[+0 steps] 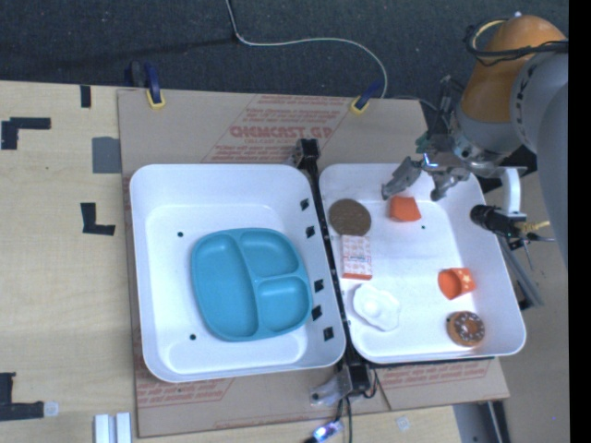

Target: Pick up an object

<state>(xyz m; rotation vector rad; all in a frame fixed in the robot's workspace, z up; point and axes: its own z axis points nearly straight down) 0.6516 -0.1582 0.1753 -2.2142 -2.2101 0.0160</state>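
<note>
Even, diffuse overhead light, fairly bright, no hard spotlight. The two white bins [148, 192] come close to blown out, their inner walls washing flat with little texture. Shadows soft and short: a faint one hugs the blue divided plate [249, 280], another sits under the gripper [420, 181] on the bin floor. Dark fabric along the top stays murky, detail lost. The orange band [503, 53] on the arm shows a mild sheen, no sharp glare. Overall soft and low-res, slight compression smear; printed lettering on the cardboard [268, 132] barely legible. Small objects in the right bin have fuzzy edges. No obvious bending at the edges.
</note>
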